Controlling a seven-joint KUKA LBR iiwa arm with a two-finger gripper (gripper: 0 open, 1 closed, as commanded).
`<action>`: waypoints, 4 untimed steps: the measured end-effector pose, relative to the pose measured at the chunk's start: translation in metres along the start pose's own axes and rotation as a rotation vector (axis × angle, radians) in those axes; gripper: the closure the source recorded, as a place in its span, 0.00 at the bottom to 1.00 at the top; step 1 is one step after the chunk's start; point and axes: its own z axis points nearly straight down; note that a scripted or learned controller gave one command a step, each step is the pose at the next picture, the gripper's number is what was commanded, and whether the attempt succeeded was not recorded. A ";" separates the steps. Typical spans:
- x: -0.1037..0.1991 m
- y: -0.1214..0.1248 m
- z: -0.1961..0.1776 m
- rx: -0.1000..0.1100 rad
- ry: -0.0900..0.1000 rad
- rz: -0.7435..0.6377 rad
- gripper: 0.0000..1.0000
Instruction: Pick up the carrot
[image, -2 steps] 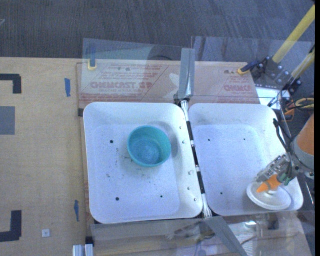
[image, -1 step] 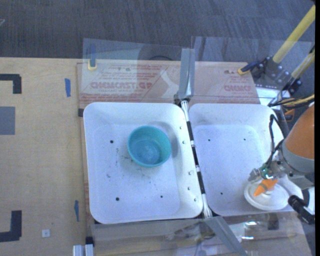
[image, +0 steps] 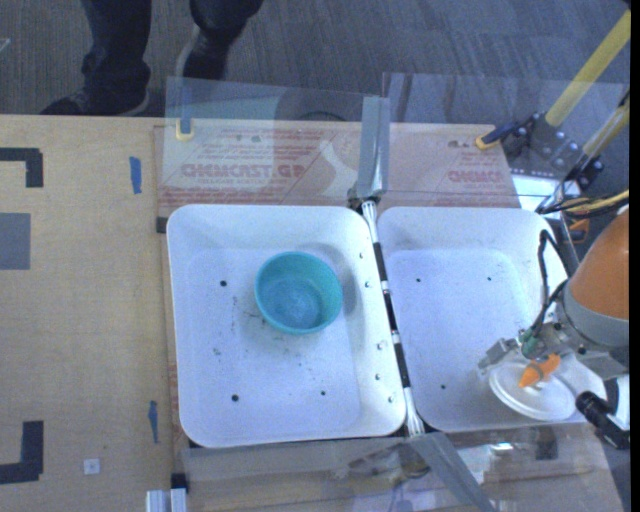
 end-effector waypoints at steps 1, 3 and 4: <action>-0.030 0.000 0.008 -0.007 0.015 0.325 0.00; -0.030 0.001 -0.001 -0.010 0.012 0.324 0.00; -0.014 -0.002 0.009 -0.005 -0.003 0.182 0.00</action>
